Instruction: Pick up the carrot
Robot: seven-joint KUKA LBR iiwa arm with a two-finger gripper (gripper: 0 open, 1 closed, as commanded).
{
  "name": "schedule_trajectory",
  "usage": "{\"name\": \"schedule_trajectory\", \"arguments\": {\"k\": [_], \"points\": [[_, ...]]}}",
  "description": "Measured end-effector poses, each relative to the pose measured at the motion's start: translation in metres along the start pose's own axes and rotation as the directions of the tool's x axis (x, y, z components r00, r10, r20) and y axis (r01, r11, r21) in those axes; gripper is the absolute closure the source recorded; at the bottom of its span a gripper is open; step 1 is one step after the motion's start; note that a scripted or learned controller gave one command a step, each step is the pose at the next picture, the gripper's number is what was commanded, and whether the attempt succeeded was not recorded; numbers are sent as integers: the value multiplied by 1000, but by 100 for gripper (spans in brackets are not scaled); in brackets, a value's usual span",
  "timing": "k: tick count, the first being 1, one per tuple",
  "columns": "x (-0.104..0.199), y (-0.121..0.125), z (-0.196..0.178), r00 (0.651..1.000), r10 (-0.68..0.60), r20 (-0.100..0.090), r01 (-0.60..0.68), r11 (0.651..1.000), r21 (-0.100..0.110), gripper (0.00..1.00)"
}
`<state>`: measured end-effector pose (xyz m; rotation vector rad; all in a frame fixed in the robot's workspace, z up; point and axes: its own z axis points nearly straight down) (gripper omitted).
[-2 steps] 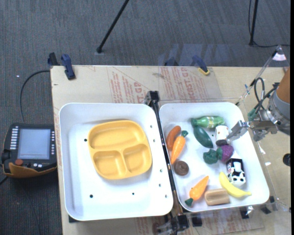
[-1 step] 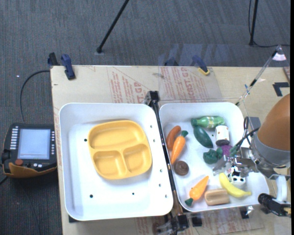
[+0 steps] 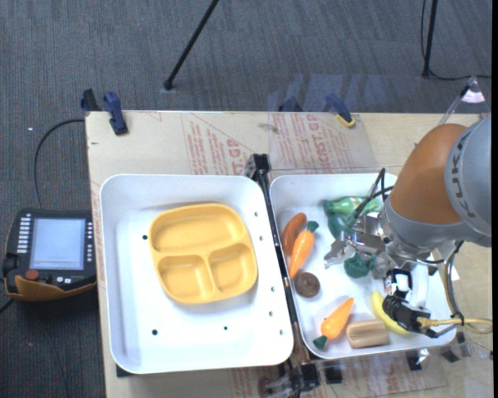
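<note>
Currently the carrot (image 3: 300,252) lies just left of the hand (image 3: 354,255).

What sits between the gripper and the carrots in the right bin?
Nothing visible blocks the way. The gripper hangs over the right bin, with bare bin floor between it and the nearest carrot. A second carrot lies lower, beside a brown disc.

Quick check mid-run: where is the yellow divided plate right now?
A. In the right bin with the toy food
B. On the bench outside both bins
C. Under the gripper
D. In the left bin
D: the yellow divided plate lies flat in the left bin, apart from the toy food in the right bin.
</note>
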<state>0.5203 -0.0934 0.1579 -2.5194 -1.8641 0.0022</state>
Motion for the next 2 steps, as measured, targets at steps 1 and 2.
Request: {"name": "schedule_trajectory", "arguments": {"k": [1, 2], "points": [[-19, -44, 74, 981, -194, 1, 194, 981, 6, 0], [-20, -43, 64, 983, -183, 0, 183, 983, 6, 100]]}}
